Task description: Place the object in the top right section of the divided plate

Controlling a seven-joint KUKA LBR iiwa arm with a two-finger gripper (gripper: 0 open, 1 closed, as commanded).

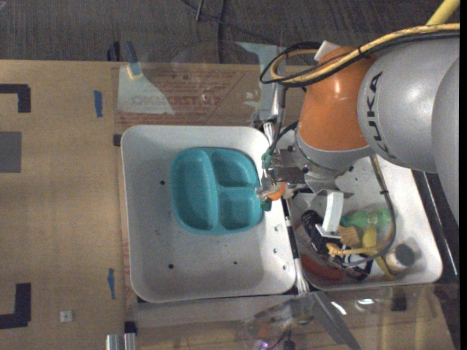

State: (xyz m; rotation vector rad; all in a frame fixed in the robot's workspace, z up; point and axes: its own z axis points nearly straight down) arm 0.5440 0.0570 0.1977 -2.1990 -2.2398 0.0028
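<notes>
Fixed overhead camera, slanted down, both bins (146,268) in frame

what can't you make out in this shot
Camera view:
- End effector: too small and crowded by the arm above to tell if it is open or shut.
- The small orange thing at its tip: too small to identify.
- Right bin: the arm covers much of it, and its pile is a jumble.
- Plate: its right rim is partly hidden.
</notes>
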